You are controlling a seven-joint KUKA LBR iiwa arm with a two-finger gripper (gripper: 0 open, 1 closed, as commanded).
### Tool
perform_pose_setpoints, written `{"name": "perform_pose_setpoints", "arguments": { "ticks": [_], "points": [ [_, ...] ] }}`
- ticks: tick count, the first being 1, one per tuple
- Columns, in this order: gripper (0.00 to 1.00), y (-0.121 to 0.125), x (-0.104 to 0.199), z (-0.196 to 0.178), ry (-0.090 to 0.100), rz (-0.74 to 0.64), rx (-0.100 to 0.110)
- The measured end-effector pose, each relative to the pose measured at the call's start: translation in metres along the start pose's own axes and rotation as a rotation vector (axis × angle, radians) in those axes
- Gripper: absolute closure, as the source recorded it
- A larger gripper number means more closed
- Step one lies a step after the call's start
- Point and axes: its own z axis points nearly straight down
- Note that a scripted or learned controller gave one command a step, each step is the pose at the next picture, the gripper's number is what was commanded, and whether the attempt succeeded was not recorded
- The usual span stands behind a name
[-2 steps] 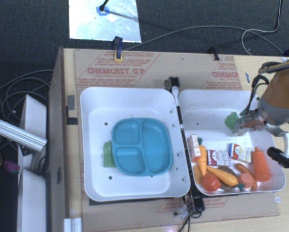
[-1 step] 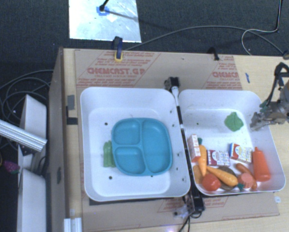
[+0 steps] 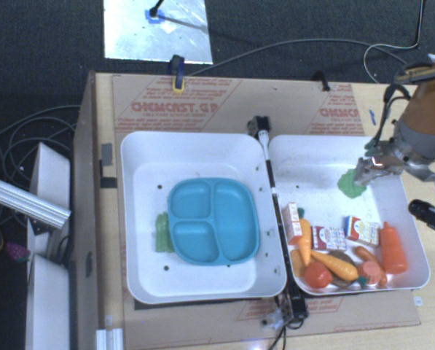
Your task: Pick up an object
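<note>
**A:** Where is the arm?

**B:** The grey arm with the orange band (image 3: 427,100) reaches in from the right, over the right shallow white bin (image 3: 312,155). Its two-finger gripper (image 3: 368,172) sits low near that bin's far right part.

**A:** Is it holding anything?

**B:** A small soft-looking green object (image 3: 350,184) sits right at the fingertips, touching or overlapping them. Whether it is clamped between the fingers or just lying below them, I cannot tell, and I cannot tell whether the hand is open or closed.

**A:** What else lies in that bin?

**B:** A cluster along the near side: an orange toy carrot (image 3: 335,264), a round red tomato-like piece (image 3: 318,275), two small red-and-white cartons (image 3: 328,238) side by side, a red plastic bottle shape (image 3: 392,247) at the right, and a few smaller pieces crowded together that I cannot make out. The green object is well apart from them, farther back.

**A:** And the left bin?

**B:** The left white bin (image 3: 148,159) holds a light blue divided plastic plate (image 3: 213,221) with three compartments. A pale green block (image 3: 162,233) lies just beside the plate's left edge, touching it.
</note>
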Motion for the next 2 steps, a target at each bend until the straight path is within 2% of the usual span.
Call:
{"name": "perform_pose_setpoints", "arguments": {
  "ticks": [1, 2],
  "points": [
    [0.0, 0.0, -0.001, 0.0, -0.001, 0.0, 0.0],
    [0.0, 0.003, -0.018, 0.088, -0.001, 0.002, 0.0]
  ]
}}
